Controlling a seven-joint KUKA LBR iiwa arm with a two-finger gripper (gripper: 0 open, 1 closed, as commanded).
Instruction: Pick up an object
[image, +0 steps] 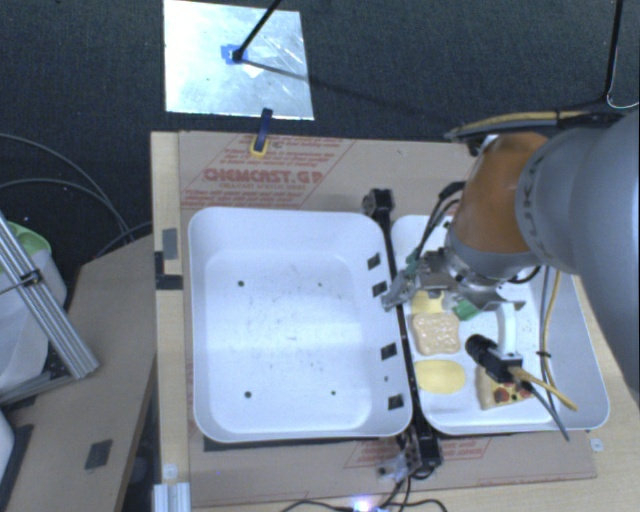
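From the camera view, I see the arm (560, 190) over the right bin (590, 400), gripper (432, 290) low at its far left; I can't tell the jaws' state. Just near it lie a bumpy tan waffle (436, 333), a smooth yellow disc (441, 376) and a pizza wedge (500, 392). The left bin (290, 330) is glossy white plastic.

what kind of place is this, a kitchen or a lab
Most likely a robotics lab test bench: a grey arm reaches over two white bins, toy-like food pieces lie in the right one, and cables trail across the floor.
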